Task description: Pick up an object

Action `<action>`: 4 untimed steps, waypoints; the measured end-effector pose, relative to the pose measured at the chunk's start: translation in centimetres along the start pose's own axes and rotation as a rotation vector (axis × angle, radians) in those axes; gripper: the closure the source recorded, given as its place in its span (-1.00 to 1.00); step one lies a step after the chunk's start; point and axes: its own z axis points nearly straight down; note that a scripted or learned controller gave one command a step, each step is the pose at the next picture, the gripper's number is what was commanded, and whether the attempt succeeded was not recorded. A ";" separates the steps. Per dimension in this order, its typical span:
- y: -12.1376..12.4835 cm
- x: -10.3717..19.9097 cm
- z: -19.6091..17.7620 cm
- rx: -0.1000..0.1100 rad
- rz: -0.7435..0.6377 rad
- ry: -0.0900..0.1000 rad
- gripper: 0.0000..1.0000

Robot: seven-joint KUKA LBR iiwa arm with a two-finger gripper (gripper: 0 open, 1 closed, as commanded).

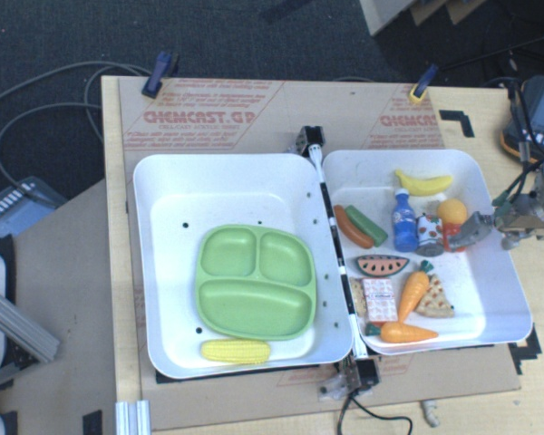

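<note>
The right bin (499, 297) holds the toy food. A yellow banana (423, 184) lies at the back, with a blue bottle (404, 222) in front of it. Beside the bottle are a small can (429, 234), an orange fruit (451, 212) and a small red piece (449, 236). A hot dog (358, 226), a watermelon slice (382, 265), a cracker packet (378, 298), two carrots (414, 294) (406, 333) and a pizza slice (434, 301) lie nearer the front. My gripper (470, 233) reaches in low over the bin's right side, its tip next to the red piece and the orange fruit.
The left bin (163, 234) holds a green divided plate (255, 282) and a corn cob (235, 352) at its front. A black divider (325, 207) runs between the bins. Blue and yellow clamps (158, 73) (422, 82) grip the board's back edge.
</note>
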 end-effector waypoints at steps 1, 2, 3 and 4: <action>9.9 -2.2 13.1 0.003 -0.002 0.005 -1.00; 7.7 -2.4 13.3 0.000 -0.004 0.007 -1.00; 14.5 -1.1 13.3 -0.003 -0.002 -0.001 -1.00; 10.7 -0.3 13.3 0.000 0.000 0.000 -1.00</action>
